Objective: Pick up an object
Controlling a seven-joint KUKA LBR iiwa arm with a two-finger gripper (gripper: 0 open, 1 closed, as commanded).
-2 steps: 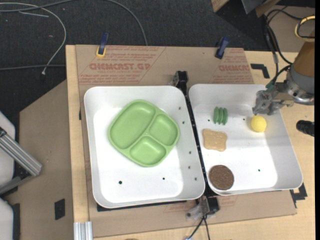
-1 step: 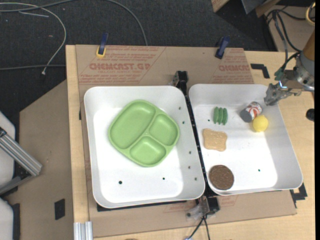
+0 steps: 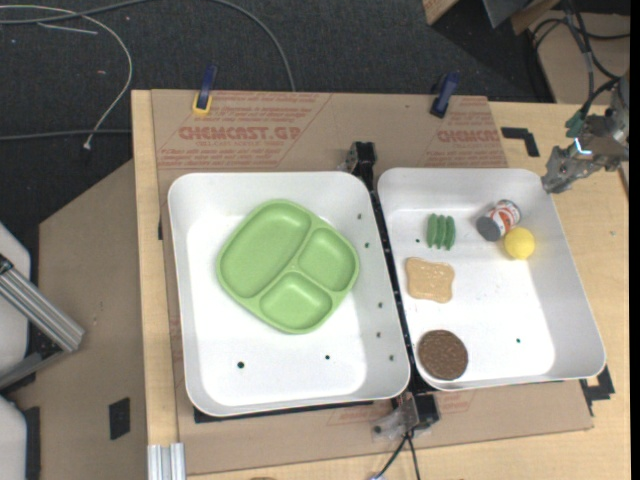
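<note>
Gripper (image 3: 565,168) sits off the right bin's (image 3: 560,308) far right corner, over the bench and well apart from everything inside; can't tell if it's spread or pressed together, and nothing is visibly pinched. Likeliest target is the can (image 3: 497,219) in the bin's far right part: it lies on its side touching the lemon (image 3: 519,243), long axis diagonal with its lid end toward the bin's far right corner, so a descent could clip the lemon or roll the can. Green beans (image 3: 440,231) lie lengthwise near-to-far left of the can, with toast (image 3: 430,280) and brown patty (image 3: 442,354) nearer the bin's front.
</note>
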